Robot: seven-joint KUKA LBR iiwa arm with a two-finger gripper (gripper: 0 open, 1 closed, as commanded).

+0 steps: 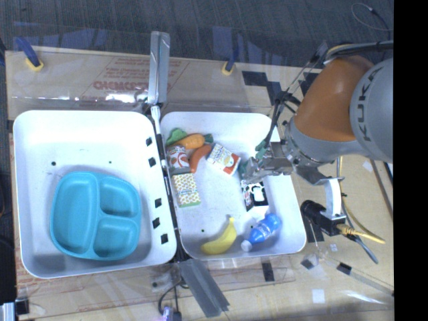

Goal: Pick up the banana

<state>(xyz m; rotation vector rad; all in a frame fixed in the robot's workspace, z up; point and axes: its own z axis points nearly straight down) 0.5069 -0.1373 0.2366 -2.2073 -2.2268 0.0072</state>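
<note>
The banana (222, 239) lies at lower centre of frame, near the front wall of the right bin (281, 249), w/ a blue bottle (261, 231) just beside it. The gripper (257, 169) hangs over the bin's right side, well apart from the fruit; jaw state can't be told. Likely light, smooth, curved & bruisable — best pinched across its thick mid-section, approx.

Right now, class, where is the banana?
The banana lies at the near edge of the right bin, just left of the blue bottle and below the tool.
</note>
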